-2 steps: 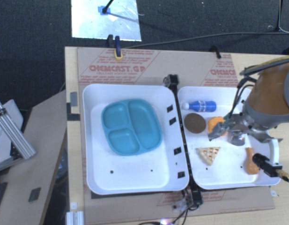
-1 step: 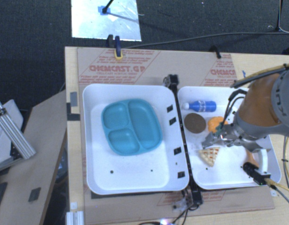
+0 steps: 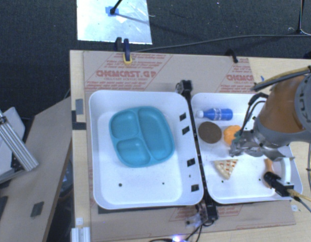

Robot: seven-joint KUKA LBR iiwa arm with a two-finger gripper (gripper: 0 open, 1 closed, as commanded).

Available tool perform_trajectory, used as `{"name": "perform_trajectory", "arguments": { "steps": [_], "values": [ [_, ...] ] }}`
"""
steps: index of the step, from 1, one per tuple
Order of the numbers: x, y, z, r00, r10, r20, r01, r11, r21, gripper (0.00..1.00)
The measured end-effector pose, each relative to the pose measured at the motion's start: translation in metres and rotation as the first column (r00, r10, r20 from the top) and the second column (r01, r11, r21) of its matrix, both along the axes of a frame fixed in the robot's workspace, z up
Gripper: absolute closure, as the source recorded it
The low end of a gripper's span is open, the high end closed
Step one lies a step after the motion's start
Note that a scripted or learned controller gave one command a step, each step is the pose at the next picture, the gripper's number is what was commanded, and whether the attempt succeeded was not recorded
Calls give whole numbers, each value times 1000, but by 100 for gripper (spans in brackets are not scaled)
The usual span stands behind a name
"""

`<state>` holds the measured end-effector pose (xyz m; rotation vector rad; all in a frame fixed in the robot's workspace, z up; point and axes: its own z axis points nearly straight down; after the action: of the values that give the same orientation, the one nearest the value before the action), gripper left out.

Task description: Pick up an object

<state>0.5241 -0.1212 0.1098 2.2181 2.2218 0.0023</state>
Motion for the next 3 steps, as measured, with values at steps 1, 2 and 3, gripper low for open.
{"name": "perform_trajectory", "arguments": {
  "steps": [1,2,3],
  "values": [
    [9,5,58,1000,3,2,-3,1000,0,100],
    [10,5,111,1000,3,4,-3,1000,-1,100],
    [21,57,107,1000,7,0,-7,1000,1,100]
  ]
}}
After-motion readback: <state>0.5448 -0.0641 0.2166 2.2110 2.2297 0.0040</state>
